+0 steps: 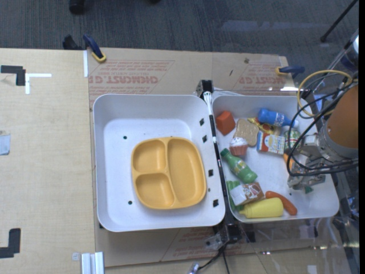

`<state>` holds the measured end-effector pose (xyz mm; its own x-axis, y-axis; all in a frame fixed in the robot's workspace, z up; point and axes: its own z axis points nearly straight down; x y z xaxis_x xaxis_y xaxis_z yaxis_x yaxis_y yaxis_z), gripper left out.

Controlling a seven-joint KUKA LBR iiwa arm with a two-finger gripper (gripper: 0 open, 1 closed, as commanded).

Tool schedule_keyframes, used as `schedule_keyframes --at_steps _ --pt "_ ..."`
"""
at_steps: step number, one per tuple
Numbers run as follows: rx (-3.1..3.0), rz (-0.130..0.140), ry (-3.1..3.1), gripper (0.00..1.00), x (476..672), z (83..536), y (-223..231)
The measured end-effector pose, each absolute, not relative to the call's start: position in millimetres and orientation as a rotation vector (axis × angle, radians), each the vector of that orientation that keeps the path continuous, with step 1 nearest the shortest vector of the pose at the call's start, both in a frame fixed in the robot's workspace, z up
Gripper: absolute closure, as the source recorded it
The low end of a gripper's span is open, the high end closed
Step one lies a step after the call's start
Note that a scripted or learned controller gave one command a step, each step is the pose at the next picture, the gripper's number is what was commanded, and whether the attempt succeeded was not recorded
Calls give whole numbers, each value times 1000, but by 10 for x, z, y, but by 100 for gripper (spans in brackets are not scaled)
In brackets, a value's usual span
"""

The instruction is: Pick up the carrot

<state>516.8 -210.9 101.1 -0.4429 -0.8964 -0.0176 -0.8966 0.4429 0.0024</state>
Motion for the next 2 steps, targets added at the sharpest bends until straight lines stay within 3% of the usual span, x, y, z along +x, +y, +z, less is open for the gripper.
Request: schedule_keyframes --at_steps 1,2 --pt "-1389 -2 2809 100 5179 1543 -1805" --pt "-1722 1 2620 100 5450 924 -2021"
